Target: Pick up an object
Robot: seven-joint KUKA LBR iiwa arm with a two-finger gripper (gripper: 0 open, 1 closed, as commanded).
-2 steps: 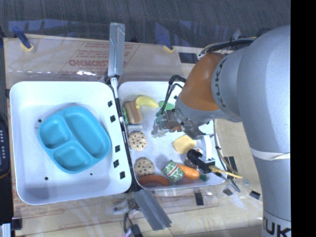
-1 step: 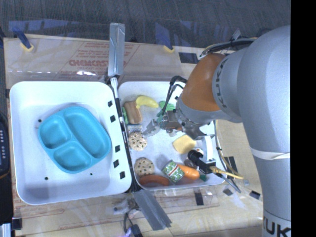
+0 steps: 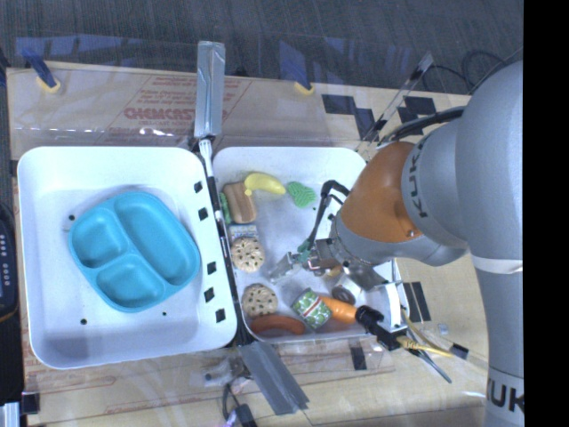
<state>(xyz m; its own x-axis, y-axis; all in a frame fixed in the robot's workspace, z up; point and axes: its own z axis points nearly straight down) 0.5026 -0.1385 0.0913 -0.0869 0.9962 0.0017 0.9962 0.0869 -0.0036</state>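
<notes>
Wooden bench bears two white bins; dark carpet beyond; jaws over right bin, state unclear.

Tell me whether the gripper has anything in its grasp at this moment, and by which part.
Nothing shows between the fingers. The gripper hangs over bare floor of the right bin, with the cookies beside it and the green can below it.

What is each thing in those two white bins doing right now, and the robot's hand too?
Blue tray: lying flat in the left bin.
Banana: lying loose in the right bin.
Two cookies: lying flat, apart.
Sausage: lying by the near wall.
Carrot: lying flat.
Hand: low over the right bin.
</notes>
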